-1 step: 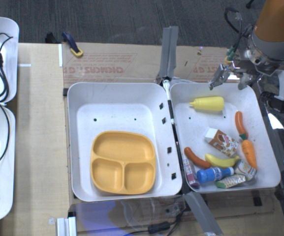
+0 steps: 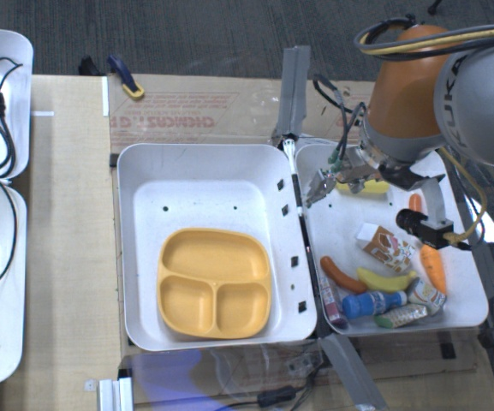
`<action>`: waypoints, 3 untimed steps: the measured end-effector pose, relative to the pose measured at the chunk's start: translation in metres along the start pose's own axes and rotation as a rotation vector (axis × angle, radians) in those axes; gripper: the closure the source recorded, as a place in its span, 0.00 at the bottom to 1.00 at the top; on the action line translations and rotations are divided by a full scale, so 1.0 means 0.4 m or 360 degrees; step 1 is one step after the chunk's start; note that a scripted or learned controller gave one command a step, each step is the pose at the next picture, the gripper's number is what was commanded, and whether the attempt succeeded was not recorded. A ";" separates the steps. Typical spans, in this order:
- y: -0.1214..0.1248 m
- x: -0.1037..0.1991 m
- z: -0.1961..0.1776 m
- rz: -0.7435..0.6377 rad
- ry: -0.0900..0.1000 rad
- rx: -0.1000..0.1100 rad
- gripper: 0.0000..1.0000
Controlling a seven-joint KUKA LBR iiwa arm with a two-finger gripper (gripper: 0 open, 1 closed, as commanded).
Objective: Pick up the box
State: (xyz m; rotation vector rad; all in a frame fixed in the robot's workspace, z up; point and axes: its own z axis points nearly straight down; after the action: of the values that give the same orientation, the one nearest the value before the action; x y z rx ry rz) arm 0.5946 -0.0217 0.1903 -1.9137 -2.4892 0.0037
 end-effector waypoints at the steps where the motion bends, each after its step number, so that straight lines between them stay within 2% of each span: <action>1: 0.194 0.100 -0.159 -0.0144 -0.0003 -0.0006 0.00; 2: 0.204 0.139 -0.366 -0.0480 -0.0005 -0.0006 0.00; 3: 0.231 0.247 0.157 -0.0476 -0.0001 0.0001 0.00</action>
State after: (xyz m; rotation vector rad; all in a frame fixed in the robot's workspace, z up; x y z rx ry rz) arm 0.6583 0.0974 0.1272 -1.5216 -2.7463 0.0045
